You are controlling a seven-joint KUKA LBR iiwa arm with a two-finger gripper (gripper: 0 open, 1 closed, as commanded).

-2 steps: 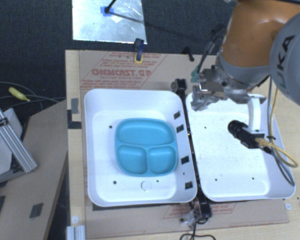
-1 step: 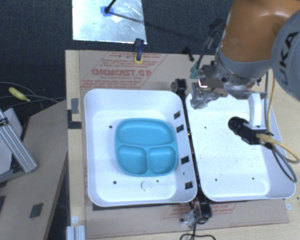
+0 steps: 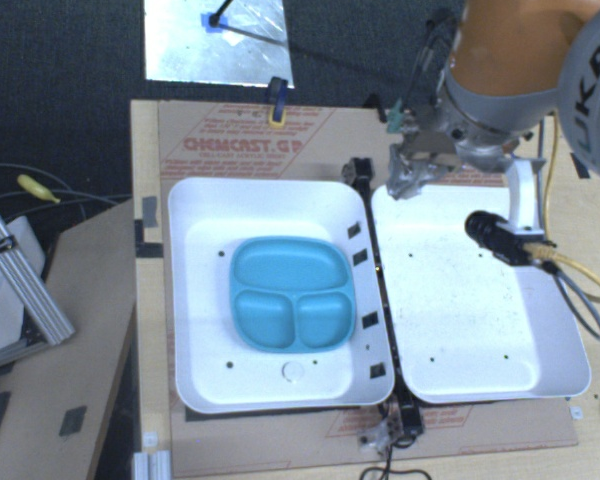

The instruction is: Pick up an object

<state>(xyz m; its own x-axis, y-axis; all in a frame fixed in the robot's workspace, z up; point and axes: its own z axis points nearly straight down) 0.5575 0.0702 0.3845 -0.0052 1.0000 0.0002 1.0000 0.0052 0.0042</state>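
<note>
A light blue plate point(image 3: 288, 293) with three compartments lies flat in the middle of the left bin point(image 3: 195, 268). My gripper point(image 3: 408, 180) hangs over the far left corner of the right bin point(image 3: 480, 368), close to the wall between the bins. It is to the right of the plate and farther back, well apart from it. The grey wrist and orange band point(image 3: 510, 18) rise above it and hide the right bin's back edge.
A small pale disc point(image 3: 294, 372) lies near the left bin's front wall. A black cylinder point(image 3: 495, 234) with a yellow cable point(image 3: 580, 288) hangs from the arm over the right bin. Black clips point(image 3: 370, 318) line the shared wall.
</note>
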